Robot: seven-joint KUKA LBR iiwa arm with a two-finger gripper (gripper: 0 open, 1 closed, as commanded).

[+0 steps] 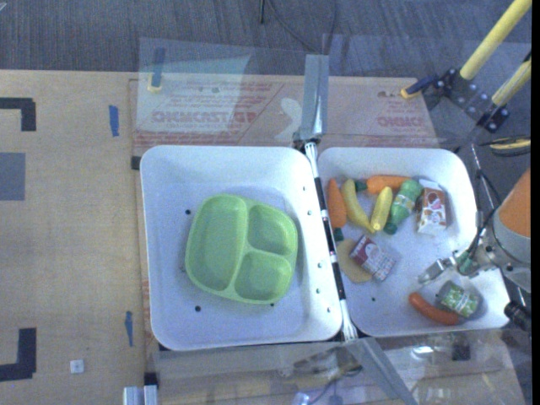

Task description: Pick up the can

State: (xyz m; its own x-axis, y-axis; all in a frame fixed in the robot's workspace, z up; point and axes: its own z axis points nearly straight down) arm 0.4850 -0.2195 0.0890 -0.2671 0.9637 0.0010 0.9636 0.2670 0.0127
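Observation:
The can [460, 299] has a green label and lies on its side near the front right corner of the right bin [396, 160]. A red pepper-like toy [431, 309] rests against its left side. My gripper [450, 267] hovers just behind and slightly left of the can, over bare bin floor. It stands open, with nothing between its metal fingers [433, 270]. The arm comes in from the right edge, its orange band [516, 216] above the wrist.
The right bin also holds an orange carrot [384, 183], a banana [355, 207], a green bottle [404, 201], a small carton [432, 210] and a red packet [374, 256]. A green divided plate [242, 249] lies in the left bin [169, 184].

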